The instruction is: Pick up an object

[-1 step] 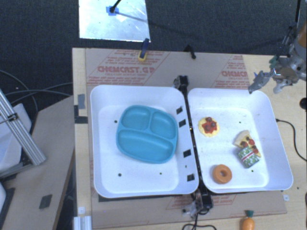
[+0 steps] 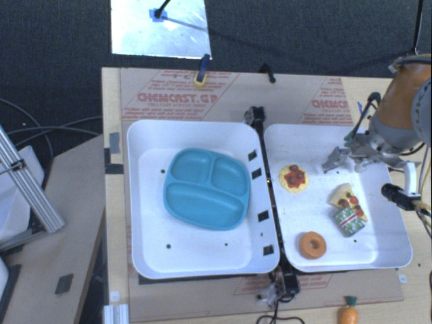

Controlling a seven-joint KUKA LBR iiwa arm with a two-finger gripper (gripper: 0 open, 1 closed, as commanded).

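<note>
Now my pincer (image 2: 335, 160) hangs over the upper part of the right bin (image 2: 391, 252), one of two white bins on the bench. Its two fingers are spread wide and nothing is between them.

Just to the left of the pincer and a little nearer to the camera lies one small round pizza toy (image 2: 293, 178), yellow with red spots; it is close to my fingertips but apart from them. Below the pincer, nearer to the camera, lies one pizza slice toy (image 2: 343, 196), and touching it on its lower side is one small green and red box (image 2: 349, 220). Further down and to the left of the pincer is one brown donut (image 2: 312, 245), well apart from me. So I count four things in this bin.

Far to the left of the pincer, across the divider with its black clips, the left bin (image 2: 152, 248) holds one blue plate (image 2: 206, 188) with three compartments.

Outside the bins, at the front edge of the board far below the pincer, there is one small orange carrot toy (image 2: 348, 313). Behind the bins, far up and to the left, lies one shiny sheet (image 2: 160, 19).
</note>
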